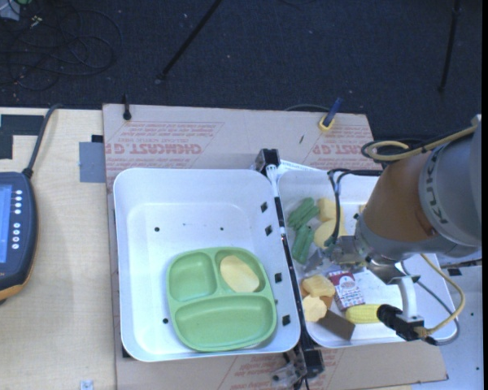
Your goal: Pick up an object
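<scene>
In the right bin [439, 299] lie several toy foods: green pods [302, 218], a pale yellow piece [328, 210], two orange-yellow pieces [315, 287], a red and white carton [347, 288], a corn cob [363, 314] and a brown block [337, 324]. My gripper [338, 253] hangs low over the middle of this bin, just above the carton and right of the green pods. The wrist and its orange band [398, 205] hide the gripper's tip, so I see nothing held in it.
The left bin [146, 210] holds a green divided plate [220, 315] with a yellow piece [241, 276] in its upper right compartment. A black clip [267, 162] sits where the bins meet. A tablet [4, 226] lies at far left.
</scene>
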Controlling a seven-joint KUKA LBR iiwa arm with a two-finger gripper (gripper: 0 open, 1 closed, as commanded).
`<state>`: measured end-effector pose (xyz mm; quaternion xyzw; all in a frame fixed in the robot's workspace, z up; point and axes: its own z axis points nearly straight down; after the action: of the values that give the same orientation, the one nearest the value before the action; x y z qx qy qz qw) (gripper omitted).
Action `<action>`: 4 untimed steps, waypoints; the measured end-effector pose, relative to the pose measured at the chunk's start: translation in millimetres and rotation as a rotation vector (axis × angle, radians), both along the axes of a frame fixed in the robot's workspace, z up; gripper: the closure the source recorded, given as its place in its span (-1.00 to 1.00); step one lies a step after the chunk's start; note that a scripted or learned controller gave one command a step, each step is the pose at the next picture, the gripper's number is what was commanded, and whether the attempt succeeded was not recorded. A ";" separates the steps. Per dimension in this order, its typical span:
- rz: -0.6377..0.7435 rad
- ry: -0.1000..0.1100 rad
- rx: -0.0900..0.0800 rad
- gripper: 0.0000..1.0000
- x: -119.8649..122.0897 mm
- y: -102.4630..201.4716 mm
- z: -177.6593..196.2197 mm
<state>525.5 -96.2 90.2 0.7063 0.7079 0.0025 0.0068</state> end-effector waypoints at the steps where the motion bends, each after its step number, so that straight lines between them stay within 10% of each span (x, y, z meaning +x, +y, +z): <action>1: -0.003 0.015 0.007 -1.00 87.2 -26.1 -1.7; 2: -0.004 0.006 0.003 -1.00 32.4 -49.4 118.1; 3: -0.004 0.014 0.012 -1.00 -14.8 3.2 19.7; 4: -0.009 -0.016 0.000 -1.00 -13.1 8.3 8.5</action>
<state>512.3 -87.8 98.7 0.7093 0.7048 0.0081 0.0122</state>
